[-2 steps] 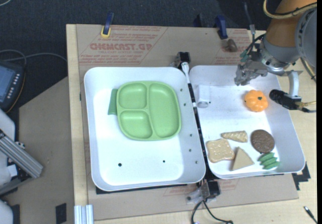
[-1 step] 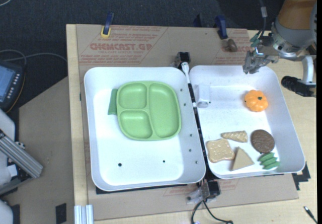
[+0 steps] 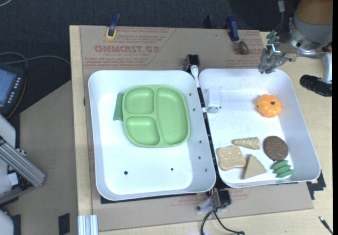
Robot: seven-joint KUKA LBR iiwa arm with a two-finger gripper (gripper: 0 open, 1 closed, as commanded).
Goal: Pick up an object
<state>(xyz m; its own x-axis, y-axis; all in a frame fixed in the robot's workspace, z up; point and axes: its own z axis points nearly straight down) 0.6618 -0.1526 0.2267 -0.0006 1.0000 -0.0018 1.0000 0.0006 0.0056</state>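
The orange pumpkin toy [image 3: 269,106] lies in the right bin [image 3: 301,123], below the fingers [image 3: 268,65], apart from them. Further below sit 3 crackers [image 3: 232,157], a brown cookie [image 3: 275,148] and a green pod [image 3: 281,168]. The fingers hang at the bin's far rim; whether clenched or released, I cannot tell.

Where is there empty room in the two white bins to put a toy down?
Left bin: bare floor in front of the green tray. Right bin: bare middle, between the little pumpkin and the left wall. Crowded: its front corner, where the toast, cracker, cookie and green beans sit close together.
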